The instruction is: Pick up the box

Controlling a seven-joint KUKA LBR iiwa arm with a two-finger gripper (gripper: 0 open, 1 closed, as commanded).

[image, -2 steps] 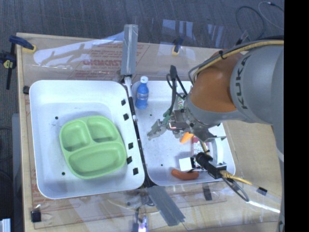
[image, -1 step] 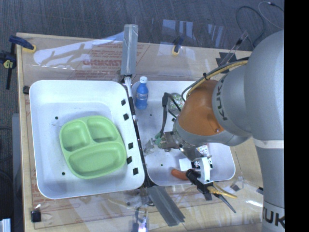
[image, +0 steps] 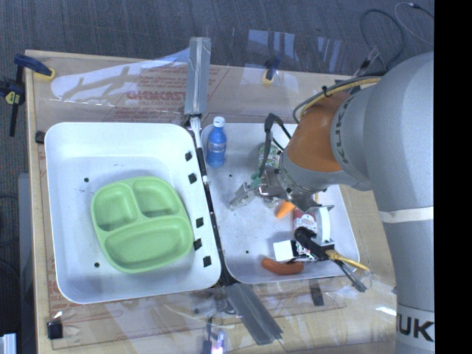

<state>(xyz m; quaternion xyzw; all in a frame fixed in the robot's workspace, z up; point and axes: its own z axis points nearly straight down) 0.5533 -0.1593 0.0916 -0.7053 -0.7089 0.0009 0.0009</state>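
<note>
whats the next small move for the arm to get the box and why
Probably shift the gripper toward the bench's near edge. It sits mid-bin in the right bin, by a blue bottle, while what looks like the box, small and white, lies nearer that edge beside a red sausage-shaped item. Nothing is visibly between its fingers.

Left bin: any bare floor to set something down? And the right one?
Left bin: bare floor above the green divided plate and along its left wall. Right bin: bare strip between the blue bottle and the sausage; crowded under the arm, near the box.
</note>
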